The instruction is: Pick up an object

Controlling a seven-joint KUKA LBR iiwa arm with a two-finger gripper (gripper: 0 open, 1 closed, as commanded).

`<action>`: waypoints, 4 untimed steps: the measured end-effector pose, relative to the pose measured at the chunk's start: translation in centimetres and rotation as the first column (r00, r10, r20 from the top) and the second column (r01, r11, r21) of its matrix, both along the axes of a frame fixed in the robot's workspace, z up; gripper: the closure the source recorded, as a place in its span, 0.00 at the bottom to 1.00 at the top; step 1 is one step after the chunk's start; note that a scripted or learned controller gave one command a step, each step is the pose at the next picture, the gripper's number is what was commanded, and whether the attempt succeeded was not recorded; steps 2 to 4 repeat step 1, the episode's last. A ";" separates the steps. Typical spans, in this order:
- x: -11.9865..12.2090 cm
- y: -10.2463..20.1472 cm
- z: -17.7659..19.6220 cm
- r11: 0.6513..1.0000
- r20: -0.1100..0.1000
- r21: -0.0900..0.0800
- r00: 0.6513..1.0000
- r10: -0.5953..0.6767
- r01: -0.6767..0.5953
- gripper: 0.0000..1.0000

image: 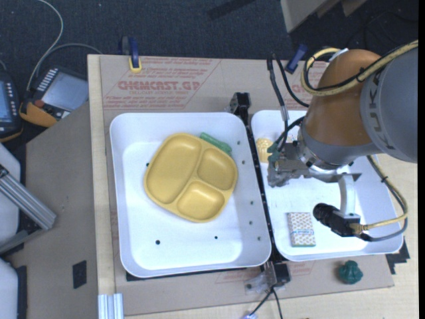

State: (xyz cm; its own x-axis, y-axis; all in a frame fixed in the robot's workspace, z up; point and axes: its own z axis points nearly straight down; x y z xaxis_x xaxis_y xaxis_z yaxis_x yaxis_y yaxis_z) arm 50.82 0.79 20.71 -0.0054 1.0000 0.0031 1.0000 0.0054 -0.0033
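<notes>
Camera view looks down at a slant on your two white bins, sitting side by side on a brown board with red print. Your left bin (126, 198) holds a yellow divided plate (191, 176) with three compartments, lying flat near the bin's middle, and a green object (216, 141) peeks out from under the plate's upper right edge, touching it. Your right bin (372, 244) is where the arm (352, 105) has reached in from the right, its orange band bulking over the bin's upper half. You can see the gripper (282, 170) hanging low over the left part of that bin, close to the wall between the bins; whether it is apart or together I cannot tell, since the wrist covers most of it. Just beside the gripper, up and to the left, a small pale yellow object (263, 146) lies against the bin's left side, partly hidden. Below the gripper, well apart from it, a small patterned packet (301, 228) lies flat on the bin floor. Outside the bins, near the board's lower right corner, you have a small teal object (348, 272) on the board.
</notes>
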 end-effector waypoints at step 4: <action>-0.3 6.4 0.4 1.000 0.003 0.000 1.000 0.002 -0.002 1.00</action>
